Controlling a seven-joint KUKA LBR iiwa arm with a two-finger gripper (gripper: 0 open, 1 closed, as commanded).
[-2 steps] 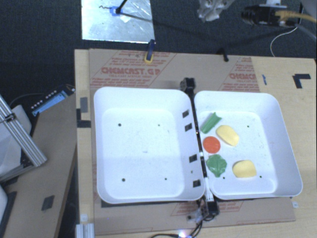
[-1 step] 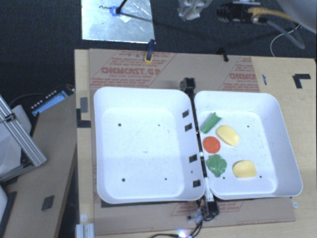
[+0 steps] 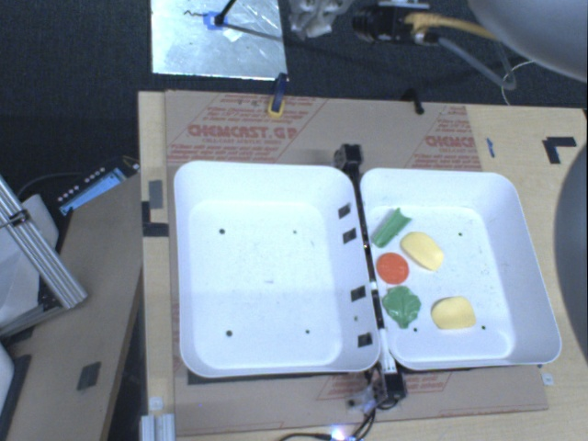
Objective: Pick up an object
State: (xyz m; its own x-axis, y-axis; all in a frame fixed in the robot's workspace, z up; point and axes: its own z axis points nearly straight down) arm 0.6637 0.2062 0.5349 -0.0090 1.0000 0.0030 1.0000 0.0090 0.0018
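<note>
Several small objects lie in the right bin, all near its left side. A green elongated piece is at the top, with a pale yellow lump beside it. Below them sit a flat orange-red disc, a dark green leafy piece and a second yellow lump. My gripper is a grey metallic shape at the top edge of the camera view, beyond the far side of the bins and apart from every object. Nothing is seen held in it.
The left bin adjoins the right one along a black clipped divider. Both rest on a cardboard sheet. The grey arm body fills the top right corner, and a yellow cable runs from it.
</note>
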